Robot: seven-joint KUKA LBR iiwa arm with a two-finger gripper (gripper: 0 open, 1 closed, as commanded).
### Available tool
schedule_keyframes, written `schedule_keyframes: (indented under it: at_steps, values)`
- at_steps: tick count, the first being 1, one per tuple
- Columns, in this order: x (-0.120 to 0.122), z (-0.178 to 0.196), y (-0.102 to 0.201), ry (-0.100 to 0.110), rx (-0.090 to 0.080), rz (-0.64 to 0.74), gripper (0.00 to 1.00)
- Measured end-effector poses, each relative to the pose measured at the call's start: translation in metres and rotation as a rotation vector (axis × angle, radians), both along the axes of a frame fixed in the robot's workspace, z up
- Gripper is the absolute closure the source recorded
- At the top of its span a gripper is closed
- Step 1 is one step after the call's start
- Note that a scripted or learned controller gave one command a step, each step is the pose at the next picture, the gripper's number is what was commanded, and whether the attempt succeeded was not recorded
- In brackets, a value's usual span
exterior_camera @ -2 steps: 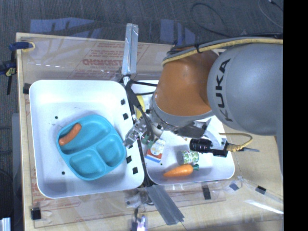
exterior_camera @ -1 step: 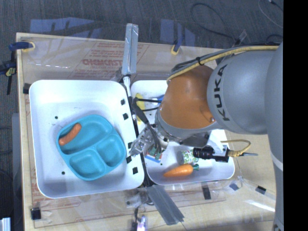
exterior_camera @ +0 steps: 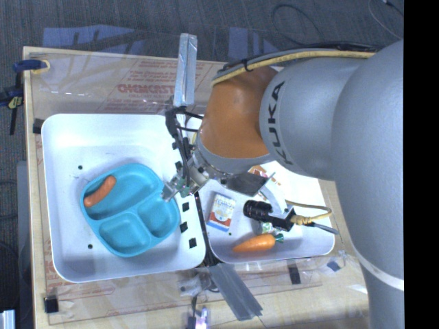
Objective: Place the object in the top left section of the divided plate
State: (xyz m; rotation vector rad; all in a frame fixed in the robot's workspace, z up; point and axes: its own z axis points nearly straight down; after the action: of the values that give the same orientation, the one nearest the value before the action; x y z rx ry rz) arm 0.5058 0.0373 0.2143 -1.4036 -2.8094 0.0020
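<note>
Grey arm (exterior_camera: 343,108), nearest the lens, bears the letters KUKA beside its orange band (exterior_camera: 233,118). Orange sausage (exterior_camera: 99,190) lies in the top left section of the blue divided plate (exterior_camera: 137,233), inside the left bin (exterior_camera: 58,184). The gripper (exterior_camera: 175,189) hangs over the plate's right edge, apart from the sausage; whether it is apart or together cannot be told. The right bin (exterior_camera: 305,251) holds a small carton (exterior_camera: 221,211), its print too small to read, and a carrot (exterior_camera: 255,243). Red lettering on the bench sheet (exterior_camera: 147,88) seems to read CHEMCAST.
</note>
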Motion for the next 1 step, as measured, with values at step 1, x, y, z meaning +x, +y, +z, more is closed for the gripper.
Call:
schedule_keyframes:
  at_steps: [1]
  values:
    - [-0.0161, -0.0229, -0.0806, 0.000, 0.000, -0.004, 1.00]
